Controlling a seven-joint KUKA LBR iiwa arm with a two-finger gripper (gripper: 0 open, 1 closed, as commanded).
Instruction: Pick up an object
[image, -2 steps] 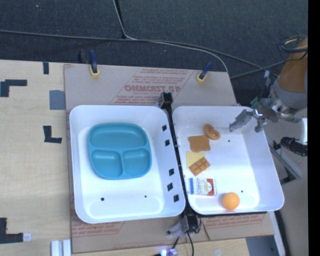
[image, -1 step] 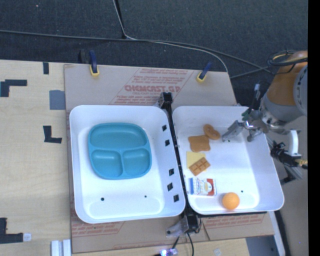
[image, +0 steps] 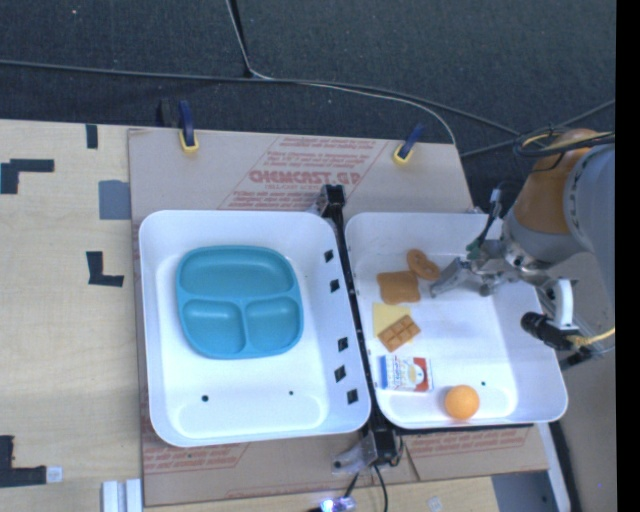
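I am reaching in from the right over the right bin (image: 530, 385), my gripper (image: 445, 284) hanging low near the bin's upper middle, just right of the toast (image: 399, 288) and just below the cookie (image: 423, 265); whether my fingers are parted or closed, I cannot tell, and nothing is showing between them. Below the toast a yellow cheese slice with a waffle (image: 397, 331) on it is lying, then a small carton (image: 404, 374) and an orange (image: 461, 402) near the front wall. A blue tray (image: 240, 301) is sitting in the left bin (image: 160, 330).
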